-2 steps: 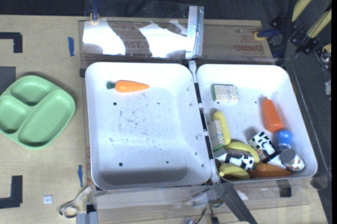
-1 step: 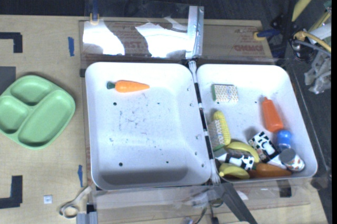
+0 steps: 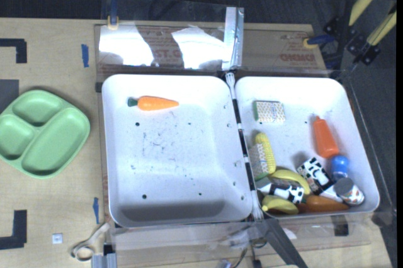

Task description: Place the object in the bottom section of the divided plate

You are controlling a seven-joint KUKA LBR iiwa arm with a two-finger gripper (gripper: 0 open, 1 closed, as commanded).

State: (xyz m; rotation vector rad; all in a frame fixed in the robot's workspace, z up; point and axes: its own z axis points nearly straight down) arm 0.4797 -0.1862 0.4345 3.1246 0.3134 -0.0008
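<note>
Fingers first: whether they stand wide or narrow cannot be told from the camera view, so nothing can be said to be held. The likeliest thing for the task is the toy carrot (image 3: 157,104), which lies alone on its side in the far-left part of the left bin (image 3: 189,160), green top pointing left, well apart from the walls. The green divided plate (image 3: 12,141) sits on the tabletop (image 3: 56,59) to the left of both bins, well apart from the carrot. Its large compartment (image 3: 56,138), on the near-right side of the plate, reads as the bottom section, and the two smaller ones lie on the far and left side. The right bin (image 3: 352,103) holds a crowd of other toys, among them a corn cob (image 3: 263,153), an orange bottle shape (image 3: 325,136) and a banana (image 3: 286,178). By my judgement the task stands at its very start, with the pick not yet made. The next move calls for coming down over the carrot's middle, closing across its narrow width rather than its length, lifting it clear of the bin's left wall, and carrying it left to the large compartment.
</note>
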